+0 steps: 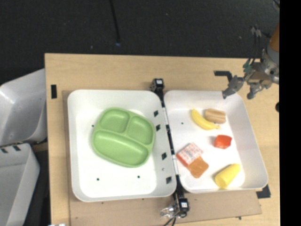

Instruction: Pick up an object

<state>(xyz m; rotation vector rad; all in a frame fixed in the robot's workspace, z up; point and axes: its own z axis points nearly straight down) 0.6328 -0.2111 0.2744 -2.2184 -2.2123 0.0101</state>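
Observation:
The right bin (251, 140) holds a yellow banana (203, 119), a tan bread roll (215, 115), a red piece (223, 141), a pink-and-white packet (189, 153), an orange block (199, 167) and a yellow piece (227, 174). My gripper (240, 91) hangs over the bin's far right corner, above and to the right of the bread roll. Its two fingers (229, 88) stand apart, open, with nothing between them.
The left bin (80, 126) carries a green divided plate (124, 136). A black clamp (157, 84) sits at the far end of the seam between the bins. A white box (19, 112) stands off the bench's left side.

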